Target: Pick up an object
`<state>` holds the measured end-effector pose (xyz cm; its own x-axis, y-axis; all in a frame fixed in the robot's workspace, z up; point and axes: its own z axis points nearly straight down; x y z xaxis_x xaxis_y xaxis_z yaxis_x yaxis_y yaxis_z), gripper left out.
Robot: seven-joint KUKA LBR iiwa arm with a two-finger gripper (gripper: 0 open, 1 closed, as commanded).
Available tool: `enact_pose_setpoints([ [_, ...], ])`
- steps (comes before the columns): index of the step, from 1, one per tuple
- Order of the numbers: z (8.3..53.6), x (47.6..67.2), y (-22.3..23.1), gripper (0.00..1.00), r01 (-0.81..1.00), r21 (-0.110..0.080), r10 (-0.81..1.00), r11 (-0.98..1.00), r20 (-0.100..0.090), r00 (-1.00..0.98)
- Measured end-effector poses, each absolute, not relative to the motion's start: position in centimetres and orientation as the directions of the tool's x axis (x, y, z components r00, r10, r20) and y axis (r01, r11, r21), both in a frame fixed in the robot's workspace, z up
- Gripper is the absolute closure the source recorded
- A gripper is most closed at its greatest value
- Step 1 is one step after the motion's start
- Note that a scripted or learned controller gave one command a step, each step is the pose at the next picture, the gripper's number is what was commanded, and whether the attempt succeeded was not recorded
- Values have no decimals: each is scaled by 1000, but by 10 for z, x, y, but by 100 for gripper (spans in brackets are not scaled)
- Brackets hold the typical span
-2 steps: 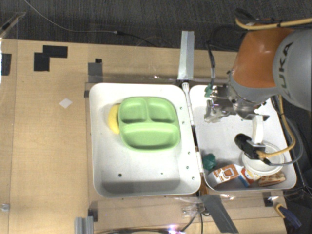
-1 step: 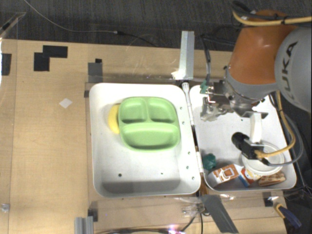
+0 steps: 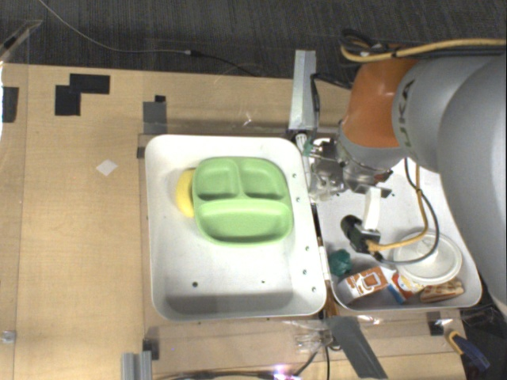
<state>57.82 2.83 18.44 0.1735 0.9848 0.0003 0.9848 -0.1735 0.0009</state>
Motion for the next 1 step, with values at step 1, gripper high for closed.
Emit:
enact_pose_setpoints([
  [1, 184, 574, 38, 100, 988, 0, 988, -155, 0, 155],
])
